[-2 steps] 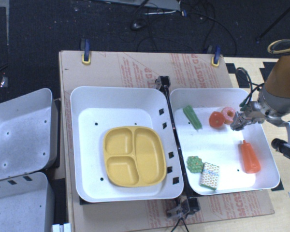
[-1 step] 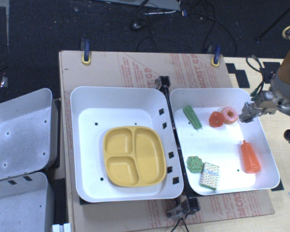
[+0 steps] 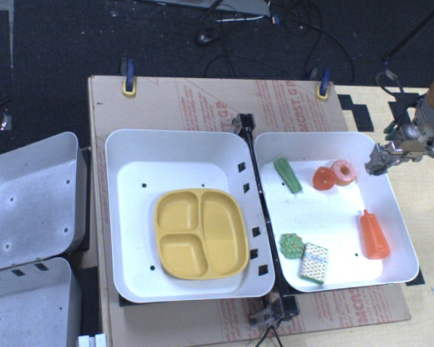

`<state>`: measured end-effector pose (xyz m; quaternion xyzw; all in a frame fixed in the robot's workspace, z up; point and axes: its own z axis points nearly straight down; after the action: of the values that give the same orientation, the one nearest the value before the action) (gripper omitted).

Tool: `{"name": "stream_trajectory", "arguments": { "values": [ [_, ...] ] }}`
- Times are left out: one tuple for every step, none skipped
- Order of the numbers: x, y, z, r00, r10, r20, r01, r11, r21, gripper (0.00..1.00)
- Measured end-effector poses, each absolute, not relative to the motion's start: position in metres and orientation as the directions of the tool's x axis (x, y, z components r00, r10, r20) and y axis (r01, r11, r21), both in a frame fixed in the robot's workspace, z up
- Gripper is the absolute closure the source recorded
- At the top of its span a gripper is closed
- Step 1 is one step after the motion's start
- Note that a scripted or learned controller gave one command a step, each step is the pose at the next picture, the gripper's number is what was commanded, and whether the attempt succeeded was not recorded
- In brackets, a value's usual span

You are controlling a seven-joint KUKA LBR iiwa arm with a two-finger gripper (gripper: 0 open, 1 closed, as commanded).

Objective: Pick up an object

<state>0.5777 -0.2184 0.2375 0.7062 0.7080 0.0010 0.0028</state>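
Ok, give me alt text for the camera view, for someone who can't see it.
The gripper hangs over the right bin's far right rim, holding nothing. That bin contains a green pickle, tomato, pink donut, orange bottle, broccoli and patterned block; the left bin holds a yellow divided plate.

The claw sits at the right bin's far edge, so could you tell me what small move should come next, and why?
Probably a short move left and down toward the pink ring. The claw hovers over the right bin's rim with nothing between its fingers, and the ring, touching the red tomato, is the nearest object.
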Motion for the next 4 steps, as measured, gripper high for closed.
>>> {"name": "stream_trajectory", "arguments": {
  "values": [
    [0.576, -0.175, 0.235, -0.006, 1.0, 0.001, 1.0, 0.006, 0.0, 1.0],
    [0.584, -0.125, 0.235, -0.008, 1.0, 0.002, 1.0, 0.008, 0.0, 1.0],
    [0.578, -0.074, 0.244, -0.008, 1.0, 0.002, 1.0, 0.008, -0.001, 1.0],
    [0.574, -0.015, 0.25, -0.009, 1.0, 0.002, 1.0, 0.009, 0.0, 1.0]
  ]
}}
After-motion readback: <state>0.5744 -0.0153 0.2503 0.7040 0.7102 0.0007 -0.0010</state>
